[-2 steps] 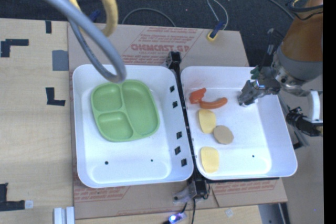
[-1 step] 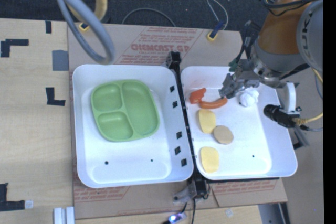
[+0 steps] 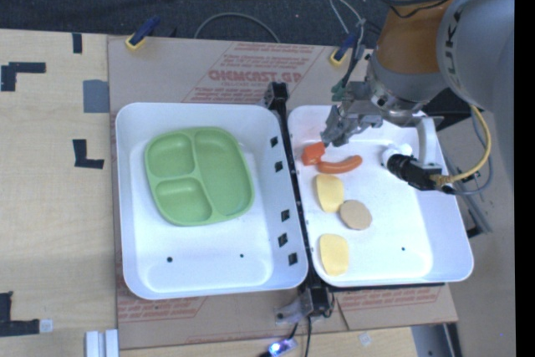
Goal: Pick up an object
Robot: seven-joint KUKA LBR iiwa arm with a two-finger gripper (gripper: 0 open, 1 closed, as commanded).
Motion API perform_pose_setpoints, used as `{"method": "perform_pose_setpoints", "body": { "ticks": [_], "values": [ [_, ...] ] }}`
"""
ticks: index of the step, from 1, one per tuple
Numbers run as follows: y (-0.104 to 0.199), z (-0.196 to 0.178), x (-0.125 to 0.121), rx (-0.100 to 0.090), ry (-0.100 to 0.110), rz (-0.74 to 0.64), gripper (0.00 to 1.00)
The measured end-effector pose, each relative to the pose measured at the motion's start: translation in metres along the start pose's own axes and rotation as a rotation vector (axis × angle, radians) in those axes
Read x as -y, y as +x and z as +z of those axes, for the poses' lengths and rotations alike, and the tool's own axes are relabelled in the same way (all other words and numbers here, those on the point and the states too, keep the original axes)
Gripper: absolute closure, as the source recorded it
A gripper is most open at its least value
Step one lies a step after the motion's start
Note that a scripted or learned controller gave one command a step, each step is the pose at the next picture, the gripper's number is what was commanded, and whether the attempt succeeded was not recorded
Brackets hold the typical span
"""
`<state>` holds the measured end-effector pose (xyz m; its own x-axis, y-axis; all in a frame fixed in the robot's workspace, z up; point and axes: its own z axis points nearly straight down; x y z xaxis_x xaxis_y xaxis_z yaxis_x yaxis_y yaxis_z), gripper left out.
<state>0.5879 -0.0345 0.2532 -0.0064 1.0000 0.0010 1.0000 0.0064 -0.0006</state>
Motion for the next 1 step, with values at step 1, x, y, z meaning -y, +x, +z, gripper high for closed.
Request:
{"method": "perform_pose_setpoints", "body": {
  "ticks": [1],
  "values": [
    [0.0537,0.0174,-0.0154,0.001,0.002,0.000,1.00]
  ]
}}
